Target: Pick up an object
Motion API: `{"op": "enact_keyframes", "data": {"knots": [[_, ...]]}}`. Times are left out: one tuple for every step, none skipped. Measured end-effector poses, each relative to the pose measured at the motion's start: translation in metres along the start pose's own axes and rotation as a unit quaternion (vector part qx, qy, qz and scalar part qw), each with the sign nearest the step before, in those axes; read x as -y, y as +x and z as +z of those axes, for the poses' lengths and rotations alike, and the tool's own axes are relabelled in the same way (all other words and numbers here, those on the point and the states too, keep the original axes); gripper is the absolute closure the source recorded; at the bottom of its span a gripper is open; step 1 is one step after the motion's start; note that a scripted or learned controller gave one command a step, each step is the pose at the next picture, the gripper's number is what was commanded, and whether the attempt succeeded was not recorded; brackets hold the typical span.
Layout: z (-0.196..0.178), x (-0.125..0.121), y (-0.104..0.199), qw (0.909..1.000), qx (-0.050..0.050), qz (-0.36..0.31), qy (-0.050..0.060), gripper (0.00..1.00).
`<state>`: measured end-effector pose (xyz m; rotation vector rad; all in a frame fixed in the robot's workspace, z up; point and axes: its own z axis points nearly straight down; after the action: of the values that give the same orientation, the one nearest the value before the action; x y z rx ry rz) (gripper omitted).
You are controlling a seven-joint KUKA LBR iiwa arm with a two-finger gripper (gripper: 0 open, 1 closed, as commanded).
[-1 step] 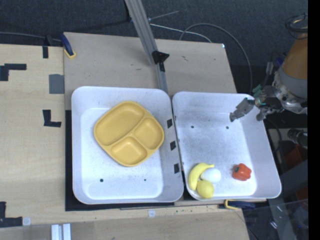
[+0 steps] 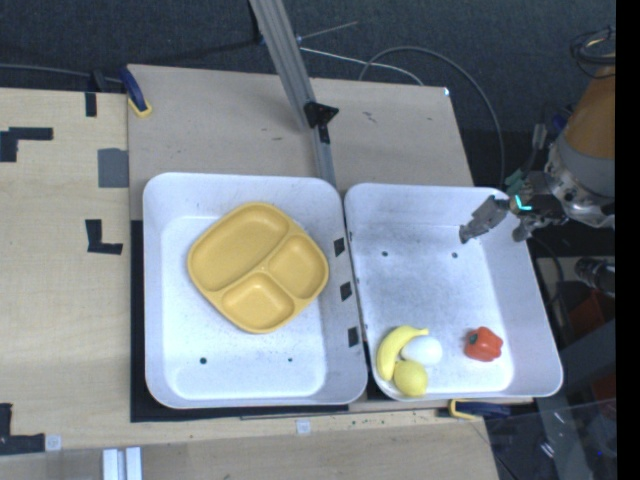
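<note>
In the right bin (image 2: 440, 268), near its front edge, lie a yellow banana (image 2: 396, 343), a white egg-shaped object (image 2: 422, 351), a yellow lemon (image 2: 409, 376) and a red pepper (image 2: 484, 344). My gripper (image 2: 503, 221) hovers over the bin's back right corner, well behind these objects. Its two dark fingers (image 2: 481, 220) are spread apart with nothing between them.
The left bin (image 2: 170, 368) holds a yellow three-compartment plate (image 2: 258, 265). A grey metal pole (image 2: 290, 58) slants up from the divider between the bins. The arm's orange band (image 2: 600, 118) sits at the right edge. Cables run behind the bench.
</note>
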<state>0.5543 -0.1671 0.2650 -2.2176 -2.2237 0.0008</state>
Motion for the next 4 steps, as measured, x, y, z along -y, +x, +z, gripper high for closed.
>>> {"op": "enact_keyframes", "data": {"knots": [[0.064, 0.004, 0.000, 1.0000, 0.000, 0.001, 0.003, 0.00], [0.109, 0.004, -0.003, 1.0000, 0.000, 0.001, 0.003, 0.00], [0.161, 0.014, 0.004, 1.0000, -0.001, 0.000, 0.003, 0.00], [0.148, 0.012, 0.004, 1.0000, 0.000, 0.000, 0.001, 1.00]]}}
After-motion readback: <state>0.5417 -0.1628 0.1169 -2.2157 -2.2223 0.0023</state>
